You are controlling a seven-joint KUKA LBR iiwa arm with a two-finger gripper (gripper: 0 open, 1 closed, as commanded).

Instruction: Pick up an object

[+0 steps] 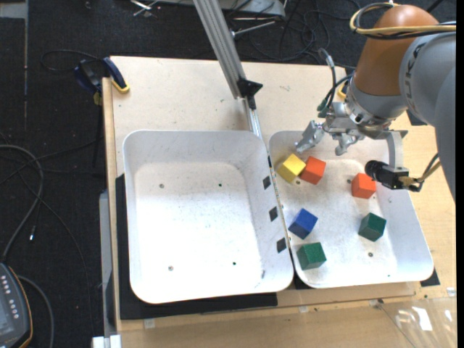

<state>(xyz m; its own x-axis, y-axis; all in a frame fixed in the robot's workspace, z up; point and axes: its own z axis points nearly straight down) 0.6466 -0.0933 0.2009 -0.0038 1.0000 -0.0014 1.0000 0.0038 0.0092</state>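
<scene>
Here, left to right across the bench:

Left bin: the shallow white plastic bin on the left point(138, 194) lies well apart from the claw and has no part in the coming move.

Yellow block: a small yellow cube point(293, 168) sits at the upper left of the right-hand white bin point(413, 256), touching the orange cube beside it.

Orange block: a small orange cube point(314, 171) lies just below and slightly left of the claw; I judge it the nearest candidate, a short drop away.

Blue and green blocks: a small blue cube point(303, 222) and a dark green cube point(311, 254) lie lower in the bin, well apart from the claw.

Claw: the grey two-finger gripper point(328, 139) hangs over the bin's upper edge, fingers spread apart with nothing between them.

Second orange block: another orange cube point(363, 185) lies to the claw's lower right, near.

Second green block: another dark green cube point(372, 226) sits farther down.

Key relation: the yellow-orange pair lies down-left of the claw; being in contact, they may crowd a finger.
</scene>
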